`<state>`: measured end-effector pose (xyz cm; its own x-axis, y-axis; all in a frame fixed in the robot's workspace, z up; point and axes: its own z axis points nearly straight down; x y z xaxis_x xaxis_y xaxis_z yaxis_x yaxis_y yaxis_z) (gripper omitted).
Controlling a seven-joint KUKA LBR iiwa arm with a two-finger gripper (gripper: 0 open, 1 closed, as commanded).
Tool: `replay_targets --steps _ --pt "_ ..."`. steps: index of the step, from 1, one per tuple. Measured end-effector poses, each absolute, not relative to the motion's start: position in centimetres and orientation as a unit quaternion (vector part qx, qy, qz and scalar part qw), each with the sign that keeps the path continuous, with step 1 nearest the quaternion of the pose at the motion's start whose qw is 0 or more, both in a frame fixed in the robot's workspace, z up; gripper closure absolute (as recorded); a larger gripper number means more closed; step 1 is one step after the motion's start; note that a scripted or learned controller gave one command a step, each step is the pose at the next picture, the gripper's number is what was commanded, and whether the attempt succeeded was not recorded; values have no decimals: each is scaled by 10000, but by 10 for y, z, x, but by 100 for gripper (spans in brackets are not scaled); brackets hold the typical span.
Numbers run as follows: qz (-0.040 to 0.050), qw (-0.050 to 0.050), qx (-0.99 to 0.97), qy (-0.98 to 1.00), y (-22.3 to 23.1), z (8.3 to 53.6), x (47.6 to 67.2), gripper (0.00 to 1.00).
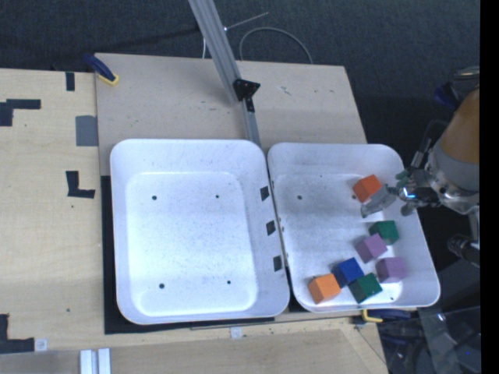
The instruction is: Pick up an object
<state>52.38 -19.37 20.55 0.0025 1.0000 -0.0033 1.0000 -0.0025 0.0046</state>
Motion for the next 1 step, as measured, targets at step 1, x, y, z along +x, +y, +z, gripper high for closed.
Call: replay_targets --steps 1 --pt "-3 -8 7063 7079 -159 210 500 0"
